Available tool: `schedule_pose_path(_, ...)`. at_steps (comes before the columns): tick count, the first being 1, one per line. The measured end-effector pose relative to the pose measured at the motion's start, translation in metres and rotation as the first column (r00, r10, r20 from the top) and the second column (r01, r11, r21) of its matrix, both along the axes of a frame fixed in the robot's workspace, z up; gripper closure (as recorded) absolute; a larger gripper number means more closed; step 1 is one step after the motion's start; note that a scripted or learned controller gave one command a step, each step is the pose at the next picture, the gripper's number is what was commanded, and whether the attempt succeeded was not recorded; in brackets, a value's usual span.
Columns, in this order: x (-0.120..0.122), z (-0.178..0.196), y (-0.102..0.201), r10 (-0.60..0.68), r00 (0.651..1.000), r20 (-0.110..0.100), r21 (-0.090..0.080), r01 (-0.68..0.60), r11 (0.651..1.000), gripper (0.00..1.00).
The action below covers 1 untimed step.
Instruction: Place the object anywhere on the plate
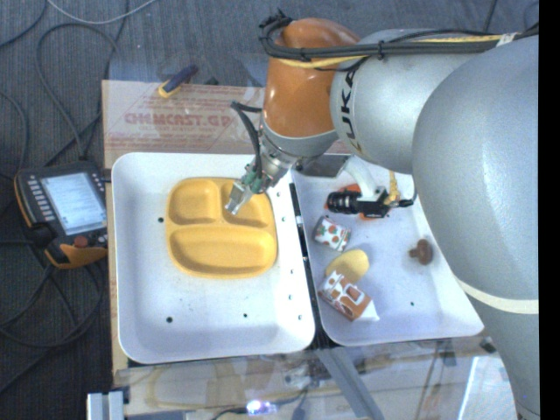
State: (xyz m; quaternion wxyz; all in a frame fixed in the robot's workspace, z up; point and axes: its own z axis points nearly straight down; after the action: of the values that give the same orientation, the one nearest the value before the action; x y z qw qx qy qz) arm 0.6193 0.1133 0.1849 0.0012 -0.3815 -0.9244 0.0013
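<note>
Hovering over the plate, end effector grip state unreadable; worth confirming an object before lowering.

The arm hides the right bin's far corner.

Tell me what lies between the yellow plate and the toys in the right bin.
In the camera view, between the plate and the toys run only the two bins' adjoining white rims, with bare bin floor either side.

Matt yellow plastic plate; smooth white plastic bins.
</note>
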Motion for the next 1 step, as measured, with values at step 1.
schedule_pose_path(1, 0.0244, -0.002, 0.0363, 0.326, 0.945, 0.001, 0.003, -0.326, 0.945, 1.0)
